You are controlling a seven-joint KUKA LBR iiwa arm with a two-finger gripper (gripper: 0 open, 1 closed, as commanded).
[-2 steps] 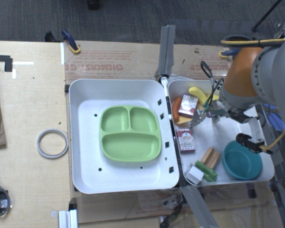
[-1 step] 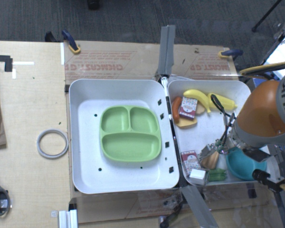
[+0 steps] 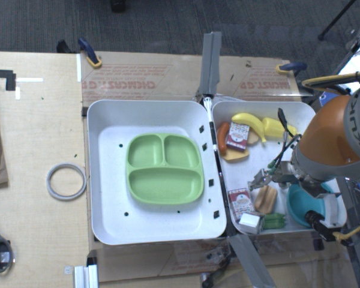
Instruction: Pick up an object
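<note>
Hot dog bun lies lengthwise, near-vertical — pincer state unclear, hovering above.

Arm enters from 3 o'clock, orange band up; gripper low, pointing toward 9 o'clock.

I get 1 fixed camera above the bench, angled down at both white bins, arm entering from the right.

Grey arm, broad orange band, thin black cable, apparently.
</note>
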